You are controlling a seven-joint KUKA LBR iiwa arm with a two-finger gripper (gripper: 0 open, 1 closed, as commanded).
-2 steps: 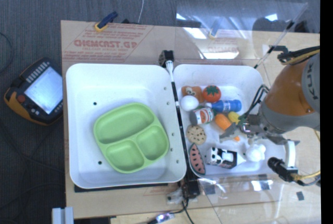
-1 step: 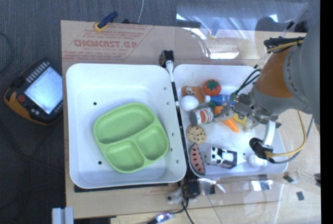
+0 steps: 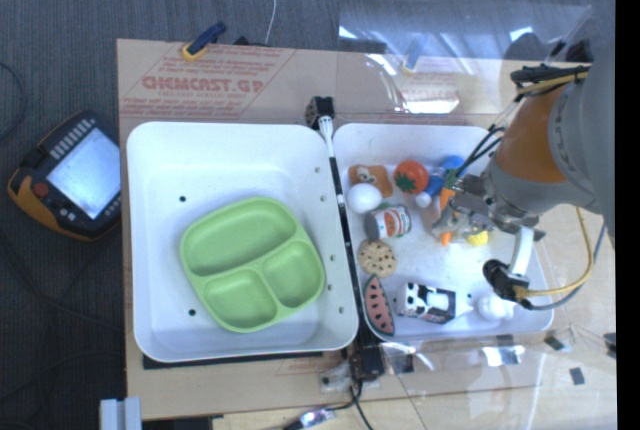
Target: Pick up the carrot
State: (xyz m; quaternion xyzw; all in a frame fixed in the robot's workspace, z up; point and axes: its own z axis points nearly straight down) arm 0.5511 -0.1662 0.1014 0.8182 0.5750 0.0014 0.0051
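Under the gripper (image 3: 455,218) in the right bin (image 3: 540,318), a half-hidden orange carrot (image 3: 447,238), grip state unclear

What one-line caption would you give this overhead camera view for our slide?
Robot hand lowered among toy foods in the right bin, near a small orange carrot; green divided plate lies in the left bin.

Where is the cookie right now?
The cookie lies in the right bin, near its left wall, just below the small can and above the watermelon slice.
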